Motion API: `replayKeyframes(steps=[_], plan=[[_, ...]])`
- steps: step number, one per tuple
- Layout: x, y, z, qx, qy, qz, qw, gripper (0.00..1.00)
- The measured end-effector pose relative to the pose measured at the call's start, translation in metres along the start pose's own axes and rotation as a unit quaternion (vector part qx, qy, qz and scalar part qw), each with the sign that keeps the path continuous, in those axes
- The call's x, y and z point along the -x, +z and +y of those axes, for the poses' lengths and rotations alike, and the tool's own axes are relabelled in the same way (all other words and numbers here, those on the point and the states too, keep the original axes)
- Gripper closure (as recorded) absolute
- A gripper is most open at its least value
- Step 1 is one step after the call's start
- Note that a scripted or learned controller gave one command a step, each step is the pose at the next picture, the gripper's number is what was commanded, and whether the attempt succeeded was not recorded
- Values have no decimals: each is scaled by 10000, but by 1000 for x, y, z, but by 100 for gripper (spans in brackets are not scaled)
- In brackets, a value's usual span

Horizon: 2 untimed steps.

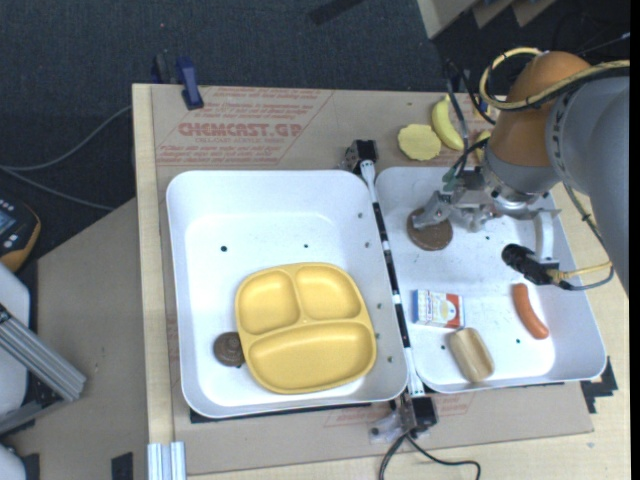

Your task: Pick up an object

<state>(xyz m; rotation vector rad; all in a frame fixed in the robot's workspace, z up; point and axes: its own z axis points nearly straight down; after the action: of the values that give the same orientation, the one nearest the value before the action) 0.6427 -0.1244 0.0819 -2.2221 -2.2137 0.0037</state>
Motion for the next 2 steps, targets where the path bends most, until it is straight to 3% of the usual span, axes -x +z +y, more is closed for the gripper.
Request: replayKeyframes(steps=[1, 2], plan=[[-1, -19, 3, 59, -14, -14, 10000, 100], [25, -1, -47, -9, 2, -4, 10000, 100]])
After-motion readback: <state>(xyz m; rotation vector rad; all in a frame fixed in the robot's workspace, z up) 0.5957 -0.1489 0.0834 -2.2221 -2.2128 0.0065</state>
